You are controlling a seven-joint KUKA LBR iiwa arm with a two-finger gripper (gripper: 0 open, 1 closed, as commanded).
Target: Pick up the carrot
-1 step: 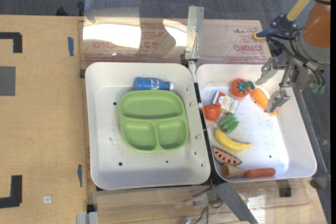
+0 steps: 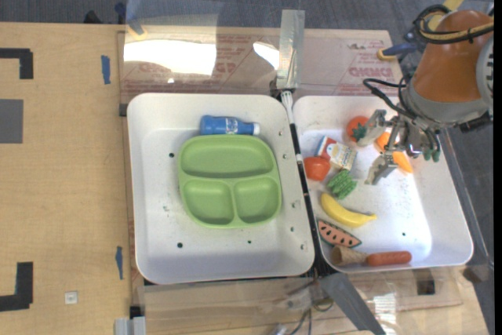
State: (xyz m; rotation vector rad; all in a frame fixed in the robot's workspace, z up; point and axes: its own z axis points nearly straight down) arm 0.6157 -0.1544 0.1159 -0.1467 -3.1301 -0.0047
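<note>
Evidently spread, end effector (image 2: 397, 147) over right bin (image 2: 447, 204), fingers straddling the carrot (image 2: 394, 154), none clamped; banana (image 2: 346, 212) nearby

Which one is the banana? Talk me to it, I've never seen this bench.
Start at the right white bin, the one crowded with toy food, not the one holding the green divided plate. Near its middle, just below the green leafy vegetable, lies the banana. It is the only yellow, curved piece; the neighbours are red, orange or green.
</note>
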